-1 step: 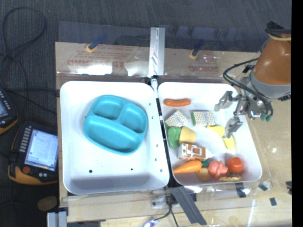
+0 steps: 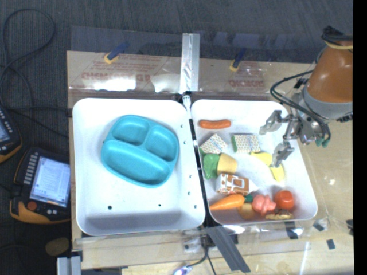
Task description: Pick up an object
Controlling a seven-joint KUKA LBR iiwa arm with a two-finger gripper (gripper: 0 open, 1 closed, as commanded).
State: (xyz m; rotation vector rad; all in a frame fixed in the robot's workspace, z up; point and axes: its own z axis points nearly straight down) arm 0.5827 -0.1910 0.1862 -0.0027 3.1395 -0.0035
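Looking down on the bench, two shallow white bins are seen side by side. The left white bin (image 2: 86, 171) holds a turquoise plastic divided plate (image 2: 140, 149), laid at a slant near the bin's middle. The right white bin (image 2: 304, 179) holds a scatter of toy foods. A small orange-red sausage (image 2: 214, 124) lies near its back wall. In front of that, a pale patterned wedge (image 2: 214, 144) and a square patterned packet (image 2: 245, 142) are set side by side. A green and tan piece (image 2: 218, 164) lies against the bin's left wall, with a small white and orange printed box (image 2: 233, 183) just in front of it. Along the front wall an orange carrot (image 2: 227, 202), a pink lumpy piece (image 2: 262, 204) and a red tomato-like ball (image 2: 284, 199) are lined up, touching or nearly so. A yellow wedge (image 2: 277, 172) lies toward the right side, with a smaller yellow piece (image 2: 263, 157) just beside it.

The two-finger gripper (image 2: 277, 137) is seen over the back right part of the right bin, its fingers spread apart with nothing between them. One fingertip is placed just above the yellow wedge; the other is raised toward the back wall. The square patterned packet lies near, to the gripper's left in the picture.
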